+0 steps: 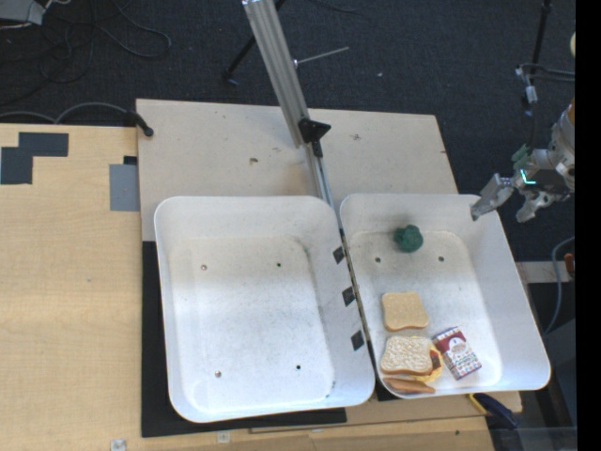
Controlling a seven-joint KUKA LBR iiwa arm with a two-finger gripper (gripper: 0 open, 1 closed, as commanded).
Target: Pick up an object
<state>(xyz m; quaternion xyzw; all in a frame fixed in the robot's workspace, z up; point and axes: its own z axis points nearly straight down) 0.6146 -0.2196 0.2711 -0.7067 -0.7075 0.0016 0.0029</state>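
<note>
In the right bin point(488, 252) lie a dark green ball point(408, 239) near the back, a slice of toast point(405, 311) in the middle, a sandwich point(408, 360) at the front, and a small red and white carton point(457, 352) beside the sandwich. My gripper point(508, 200) hangs at the far right, above the right bin's back right corner and off to the right of the ball. Its two fingers are spread apart with nothing between them.
The left bin point(178, 280) sits beside the right one, with black clips point(347, 294) along the divide. A slanted aluminium rail point(282, 73) rises behind the bins. A wooden bench top point(66, 299) lies to the left.
</note>
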